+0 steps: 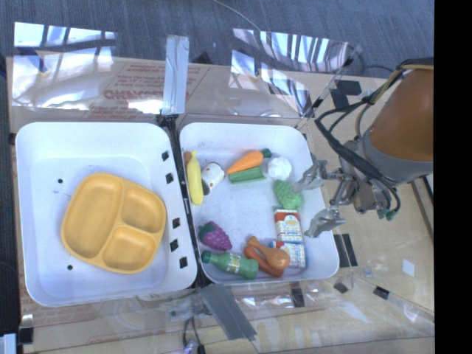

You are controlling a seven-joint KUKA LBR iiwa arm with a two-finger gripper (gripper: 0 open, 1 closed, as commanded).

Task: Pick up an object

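The right bin (243,135) holds toy food: a carrot (245,161), a white garlic bulb (279,168), a green pickle (289,195), a small carton (290,227), purple grapes (214,235), a green bottle (230,264), an orange drumstick (267,254) and a yellow banana (195,181). My gripper (318,198) hangs over that bin's right rim, just right of the pickle and carton. Its two fingers are spread open, one toward the back and one toward the front, with nothing between them.
A yellow divided plate (112,221) lies in the left bin (44,142). A small white toy (213,175) rests beside the banana. Cables (346,116) run from the arm over the bench behind the right bin.
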